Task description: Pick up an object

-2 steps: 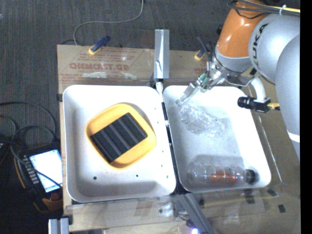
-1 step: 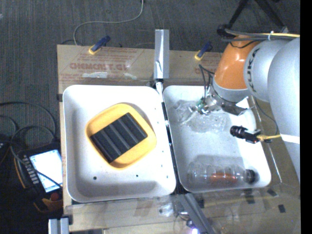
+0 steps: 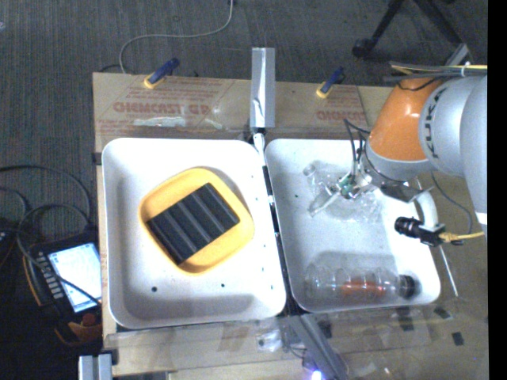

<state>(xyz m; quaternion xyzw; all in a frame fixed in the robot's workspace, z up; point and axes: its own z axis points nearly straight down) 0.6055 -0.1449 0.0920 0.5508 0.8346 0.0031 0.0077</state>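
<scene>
Crumpled clear plastic lies directly under the end effector.

Brown worktop with faded red lettering across upper frame, two blue-and-yellow clamps at its far edge. Thin cable looping on dark floor above. Lit tablet with black cords at lower left.

One fixed camera looks down aslant on both bins

Both bins are white; the yellow tray has a black ribbed inset, and the bottle looks clear.
</scene>
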